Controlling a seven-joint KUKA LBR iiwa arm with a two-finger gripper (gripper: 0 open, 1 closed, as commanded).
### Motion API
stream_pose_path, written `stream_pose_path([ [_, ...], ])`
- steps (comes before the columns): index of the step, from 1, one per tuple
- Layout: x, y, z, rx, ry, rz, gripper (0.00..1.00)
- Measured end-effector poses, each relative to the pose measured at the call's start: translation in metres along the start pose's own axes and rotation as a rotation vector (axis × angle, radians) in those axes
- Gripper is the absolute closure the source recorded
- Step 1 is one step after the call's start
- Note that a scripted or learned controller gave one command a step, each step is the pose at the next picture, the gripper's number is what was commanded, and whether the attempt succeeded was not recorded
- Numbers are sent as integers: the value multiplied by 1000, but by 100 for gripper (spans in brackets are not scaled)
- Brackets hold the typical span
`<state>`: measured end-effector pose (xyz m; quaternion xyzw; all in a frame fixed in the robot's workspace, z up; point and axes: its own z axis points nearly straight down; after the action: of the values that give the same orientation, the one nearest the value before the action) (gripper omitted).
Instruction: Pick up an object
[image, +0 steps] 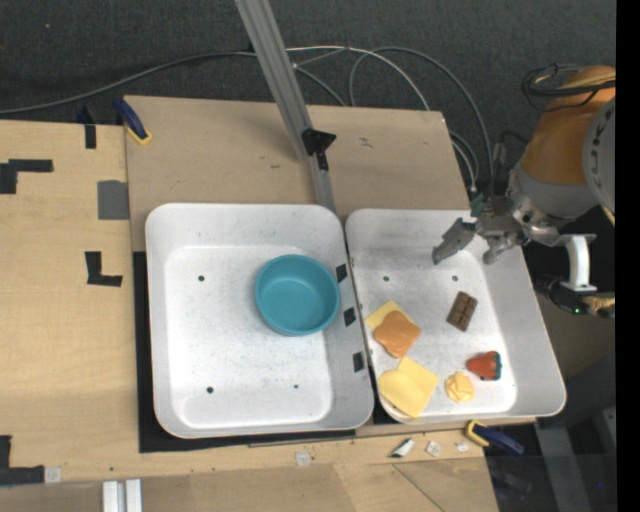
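Brown block (461, 311) sits unlabeled in the right bin (530, 300); gripper (470, 247) above it, spread wide, holding nothing.

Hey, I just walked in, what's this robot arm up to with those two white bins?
The arm reaches in from the right, and its gripper hangs open above the far part of the right bin, holding nothing. That bin holds small food-like pieces: a brown block, an orange piece, a yellow slice, a small yellow lump and a red piece. The left bin holds a blue bowl. Nothing has been picked up yet.
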<state>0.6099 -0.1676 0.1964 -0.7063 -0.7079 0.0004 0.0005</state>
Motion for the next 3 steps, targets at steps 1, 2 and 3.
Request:
stream_pose_path([
  [1, 0, 0, 0, 0, 0, 0, 0],
  [2, 1, -3, 65, 7, 1, 1, 0],
  [3, 2, -3, 109, -1, -2, 0, 0],
])
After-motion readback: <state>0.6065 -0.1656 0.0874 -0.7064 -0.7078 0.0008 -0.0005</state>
